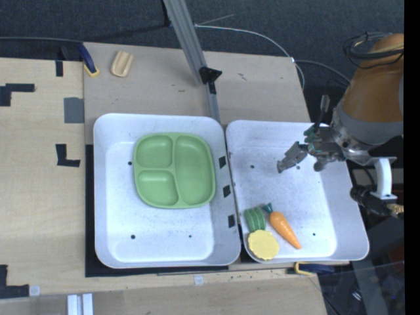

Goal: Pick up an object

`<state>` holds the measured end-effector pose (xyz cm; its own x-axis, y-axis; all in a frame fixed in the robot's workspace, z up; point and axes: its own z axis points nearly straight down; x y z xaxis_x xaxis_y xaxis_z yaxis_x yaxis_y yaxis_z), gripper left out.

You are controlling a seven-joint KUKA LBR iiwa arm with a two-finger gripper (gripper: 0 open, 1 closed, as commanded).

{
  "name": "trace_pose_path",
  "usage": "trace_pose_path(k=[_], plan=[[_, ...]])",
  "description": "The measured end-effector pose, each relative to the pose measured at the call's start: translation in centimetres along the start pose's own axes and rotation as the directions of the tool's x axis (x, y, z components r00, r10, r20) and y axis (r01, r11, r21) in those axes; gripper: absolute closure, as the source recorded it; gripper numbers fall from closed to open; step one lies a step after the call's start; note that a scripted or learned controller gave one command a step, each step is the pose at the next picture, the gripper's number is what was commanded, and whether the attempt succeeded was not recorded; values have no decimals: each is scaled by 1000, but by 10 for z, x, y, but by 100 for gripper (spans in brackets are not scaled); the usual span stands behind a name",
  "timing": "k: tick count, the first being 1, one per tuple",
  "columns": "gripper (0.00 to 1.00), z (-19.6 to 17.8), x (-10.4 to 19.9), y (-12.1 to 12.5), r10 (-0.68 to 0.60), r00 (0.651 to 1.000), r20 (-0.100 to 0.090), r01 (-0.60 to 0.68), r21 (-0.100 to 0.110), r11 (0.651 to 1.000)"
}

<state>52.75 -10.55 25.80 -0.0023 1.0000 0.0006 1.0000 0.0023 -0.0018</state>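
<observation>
The left bin (108, 195) holds a green divided plate (175, 170); the right bin (328, 238) holds a toy carrot (285, 230) and a yellow disc (264, 245). The gripper (303, 157) hangs open and empty above the right bin

I see a robotics lab, plywood worktop (262, 90) marked with black tape, two white bins (108, 241) side by side, loose cable (262, 41), metal camera pole (184, 25), dark carpet floor (65, 8).

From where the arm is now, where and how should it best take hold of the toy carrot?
Probably grip the carrot across the middle of its orange body, coming straight down from above. It lies flat and slanted in the right bin, narrow enough to span, with its green top close beside the yellow piece.
</observation>
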Motion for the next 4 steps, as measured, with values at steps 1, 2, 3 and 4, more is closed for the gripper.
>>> trace_pose_path(k=[1,2,3,4], plan=[[0,0,0,0,0,1000,0,0,0,1000],[0,64,3,1,1,1000,0,-1,6,1000],[0,112,-3,-6,2,1000,0,-2,6,1000],[0,166,-2,-8,2,1000,-1,-2,7,1000]])
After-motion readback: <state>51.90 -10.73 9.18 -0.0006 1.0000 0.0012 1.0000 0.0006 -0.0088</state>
